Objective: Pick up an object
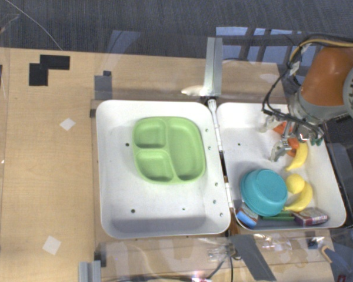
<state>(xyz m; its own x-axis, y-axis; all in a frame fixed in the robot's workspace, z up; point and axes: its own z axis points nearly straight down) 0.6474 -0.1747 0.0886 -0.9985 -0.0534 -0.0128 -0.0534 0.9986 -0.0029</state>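
Green divided plate (167, 149) sits alone in the left bin (115, 216), flat, compartments up. Right bin (241, 122) has the clutter, all pushed to the near right corner: teal bowl (264, 191) upside down, a yellow banana (300, 194) touching its right side, a second banana (299, 155) further back, a purple box (310, 218) and a blue item (245, 218) along the near wall. Gripper (286, 138) is low in the far right part of that bin, arm coming in from the right, likely going for a grab. Back banana lies just beside the gripper, on its near right; something orange (280, 128) right at it. Can't tell if the fingers are apart or together, nothing visibly held
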